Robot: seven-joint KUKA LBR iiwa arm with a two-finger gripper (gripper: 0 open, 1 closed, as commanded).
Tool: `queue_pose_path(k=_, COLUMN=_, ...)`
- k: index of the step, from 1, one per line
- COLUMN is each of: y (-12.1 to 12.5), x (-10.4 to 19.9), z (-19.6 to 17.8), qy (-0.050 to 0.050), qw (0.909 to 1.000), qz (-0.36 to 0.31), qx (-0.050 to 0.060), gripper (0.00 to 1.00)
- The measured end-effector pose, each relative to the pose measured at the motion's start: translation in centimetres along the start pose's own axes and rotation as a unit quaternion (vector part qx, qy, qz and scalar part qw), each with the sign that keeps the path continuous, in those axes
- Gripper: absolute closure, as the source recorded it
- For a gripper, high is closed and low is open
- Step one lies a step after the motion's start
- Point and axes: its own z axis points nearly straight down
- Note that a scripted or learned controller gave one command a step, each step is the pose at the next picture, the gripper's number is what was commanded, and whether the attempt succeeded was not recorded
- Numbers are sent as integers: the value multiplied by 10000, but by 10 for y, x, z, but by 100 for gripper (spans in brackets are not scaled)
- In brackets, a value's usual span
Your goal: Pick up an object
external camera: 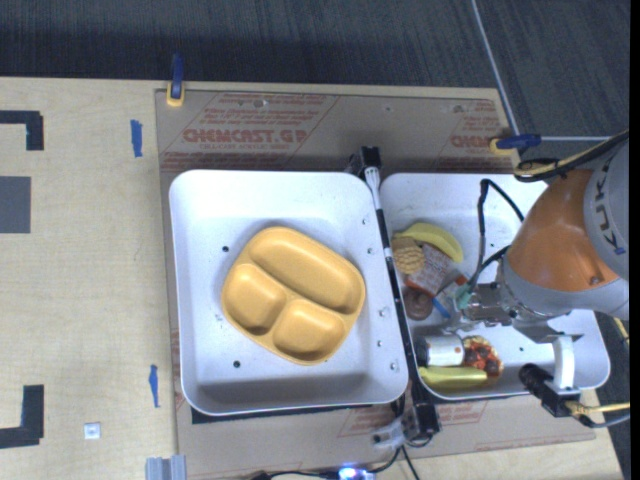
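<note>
Yellow banana [434, 236], curved, beside snack wrapper [425, 268], right bin [590, 363]

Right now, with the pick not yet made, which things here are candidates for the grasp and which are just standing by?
For the job:
- yellow banana in the right white bin
- crumpled snack packet
- small bottle with yellow base
- tool, above this clutter

Standing by:
- yellow three-compartment plastic tray, upside down
- left white bin
</note>
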Motion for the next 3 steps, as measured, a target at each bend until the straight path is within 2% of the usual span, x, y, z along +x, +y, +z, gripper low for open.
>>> queue_pose_path(k=1, y=0, x=0, z=0, qy=0, qw=10000, qz=0, qx=1, gripper=0)
queue_pose_path(k=2, y=-3, x=2, z=11, qy=18, qw=10000, qz=-5, qx=50, gripper=0)
queue_pose_path(k=3, y=-1, x=1, z=0, qy=5, qw=10000, qz=-4, qx=17, gripper=100)
